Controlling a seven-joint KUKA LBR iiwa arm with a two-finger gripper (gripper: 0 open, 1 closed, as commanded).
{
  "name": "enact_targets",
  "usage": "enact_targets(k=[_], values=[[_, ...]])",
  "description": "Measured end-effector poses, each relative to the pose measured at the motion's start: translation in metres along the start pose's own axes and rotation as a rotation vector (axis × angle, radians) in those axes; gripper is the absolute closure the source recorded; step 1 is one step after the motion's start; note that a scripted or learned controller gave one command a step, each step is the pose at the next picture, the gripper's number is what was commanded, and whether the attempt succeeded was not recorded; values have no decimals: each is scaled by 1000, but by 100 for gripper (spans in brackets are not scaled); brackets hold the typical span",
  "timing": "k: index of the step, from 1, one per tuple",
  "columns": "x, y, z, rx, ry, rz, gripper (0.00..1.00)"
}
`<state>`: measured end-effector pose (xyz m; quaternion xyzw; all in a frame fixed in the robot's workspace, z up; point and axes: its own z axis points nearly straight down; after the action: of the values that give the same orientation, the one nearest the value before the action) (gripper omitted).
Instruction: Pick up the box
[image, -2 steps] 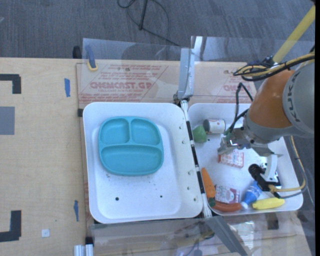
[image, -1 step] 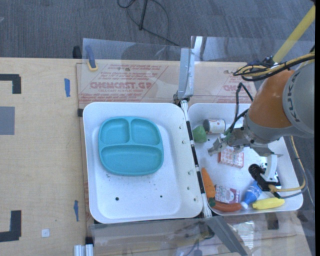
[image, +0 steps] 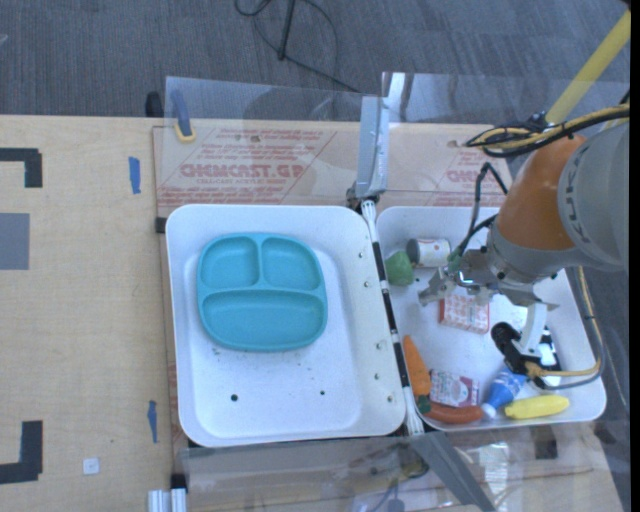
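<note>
The box (image: 466, 316) is small, flat, white with red print, and lies in the middle of the right bin (image: 590, 390). My gripper (image: 454, 282) hangs over the box's upper left edge, reaching in from the right under the orange-banded wrist. The gripper's body hides the top edge of the box, and I cannot tell whether it touches the box.
A green object (image: 399, 267) and a white cylinder (image: 432, 250) lie just left of the gripper. Along the right bin's front are a carrot (image: 415, 365), a packet (image: 452, 386), a red sausage (image: 455, 413), a blue bottle (image: 501, 391) and a yellow banana (image: 537, 405). The left bin (image: 300, 400) holds a teal divided plate (image: 262, 291).
</note>
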<state>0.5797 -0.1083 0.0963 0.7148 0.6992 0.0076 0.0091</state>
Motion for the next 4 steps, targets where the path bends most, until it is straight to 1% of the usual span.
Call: enact_targets(k=[1, 2, 3, 4], values=[[-4, -13, -2, -10, -2, -78, 0], [-20, 1, 0, 1, -1, -178, 0], [-23, 4, -13, -10, -7, -176, 100], [-23, 4, -13, -10, -7, -176, 0]])
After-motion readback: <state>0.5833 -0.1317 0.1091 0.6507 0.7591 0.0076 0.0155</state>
